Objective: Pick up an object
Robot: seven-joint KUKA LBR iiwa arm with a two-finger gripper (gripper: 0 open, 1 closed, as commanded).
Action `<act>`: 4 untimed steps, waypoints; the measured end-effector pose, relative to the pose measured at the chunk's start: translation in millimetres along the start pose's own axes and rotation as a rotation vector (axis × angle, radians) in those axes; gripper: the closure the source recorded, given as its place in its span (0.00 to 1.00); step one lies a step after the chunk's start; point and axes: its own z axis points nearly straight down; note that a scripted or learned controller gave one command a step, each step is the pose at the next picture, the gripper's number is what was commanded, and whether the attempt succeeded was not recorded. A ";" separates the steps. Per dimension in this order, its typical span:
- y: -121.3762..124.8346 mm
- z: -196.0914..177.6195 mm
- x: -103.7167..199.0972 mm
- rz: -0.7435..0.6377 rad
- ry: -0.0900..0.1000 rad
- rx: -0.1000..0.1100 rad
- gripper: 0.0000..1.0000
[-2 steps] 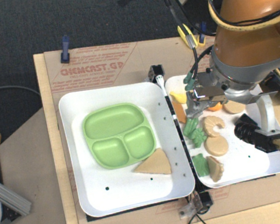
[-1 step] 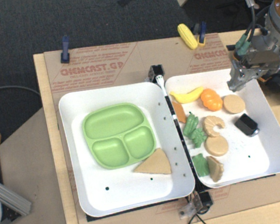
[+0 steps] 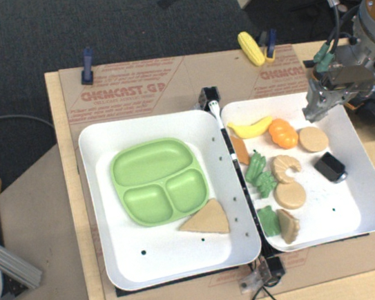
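My gripper (image 3: 315, 110) hangs over the back right of the right bin (image 3: 366, 175), just above and right of a round tan disc (image 3: 313, 139). Nothing shows between its tips. Below it the bin holds a banana (image 3: 250, 128), an orange ball (image 3: 283, 133), a black block (image 3: 330, 167), a carrot-coloured piece (image 3: 241, 150), green leafy pieces (image 3: 258, 174), a bitten tan round (image 3: 286, 166), another tan disc (image 3: 291, 195), a green block (image 3: 268, 219) and a tan wedge (image 3: 287, 226).
The left bin (image 3: 105, 207) holds a green divided tray (image 3: 158, 180) and a tan triangular slice (image 3: 205, 220). A yellow clamp (image 3: 250, 48) and a blue clamp (image 3: 86, 66) sit on the board's far edge. Cables run along the bench's right side.
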 end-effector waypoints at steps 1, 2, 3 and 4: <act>0.8 -10.4 0.1 0.000 -0.001 -0.003 1.00; 1.6 -20.8 0.2 0.000 -0.002 -0.006 1.00; 2.4 -31.2 0.2 -0.001 -0.003 -0.010 1.00; 3.2 -41.7 0.2 0.000 -0.004 -0.014 1.00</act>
